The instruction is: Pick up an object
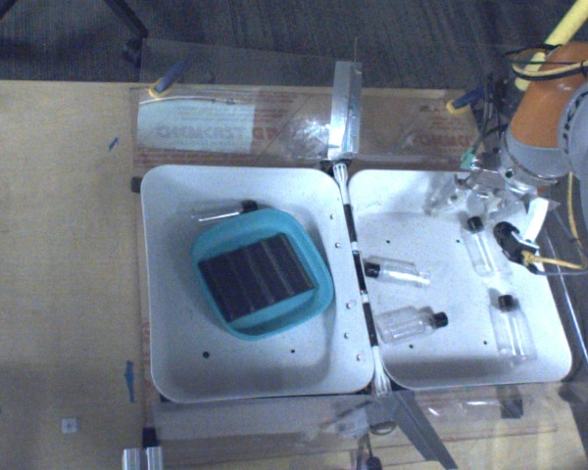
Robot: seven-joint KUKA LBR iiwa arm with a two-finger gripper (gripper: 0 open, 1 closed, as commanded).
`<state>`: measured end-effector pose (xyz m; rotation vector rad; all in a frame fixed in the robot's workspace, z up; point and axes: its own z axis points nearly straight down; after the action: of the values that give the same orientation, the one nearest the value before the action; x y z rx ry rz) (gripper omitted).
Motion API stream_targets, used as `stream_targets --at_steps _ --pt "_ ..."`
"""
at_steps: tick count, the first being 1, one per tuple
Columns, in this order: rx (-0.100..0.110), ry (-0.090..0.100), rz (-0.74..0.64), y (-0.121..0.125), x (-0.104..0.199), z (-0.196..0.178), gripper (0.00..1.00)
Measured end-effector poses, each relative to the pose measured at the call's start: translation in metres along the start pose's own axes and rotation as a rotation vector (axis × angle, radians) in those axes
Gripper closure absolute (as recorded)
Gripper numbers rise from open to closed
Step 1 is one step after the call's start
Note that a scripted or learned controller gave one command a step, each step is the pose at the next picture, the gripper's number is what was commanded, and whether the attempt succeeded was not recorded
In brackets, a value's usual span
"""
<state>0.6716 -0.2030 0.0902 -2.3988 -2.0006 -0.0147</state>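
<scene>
Far left of the pincer [467, 192]: teal square plastic tub [263, 272]. Nearer left: two clear plastic vials with black caps [396, 273] [412, 322]. Just below it: third vial [480, 247], best target. Pincer opening can't be made out. Centre over the vial body, descend square.

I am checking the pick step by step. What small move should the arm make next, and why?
Probably a short descent onto the clear bottle lying in the right bin. The gripper hangs at that bin's far right corner, and this bottle lies just below it in the camera view. Three more clear bottles lie farther away, and nothing is seen in its grasp.
</scene>
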Motion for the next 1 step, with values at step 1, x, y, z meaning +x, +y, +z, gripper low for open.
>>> stream_targets --at_steps 1 --pt "-0.011 -0.010 -0.044 -0.0462 -0.0101 0.0014 0.00"
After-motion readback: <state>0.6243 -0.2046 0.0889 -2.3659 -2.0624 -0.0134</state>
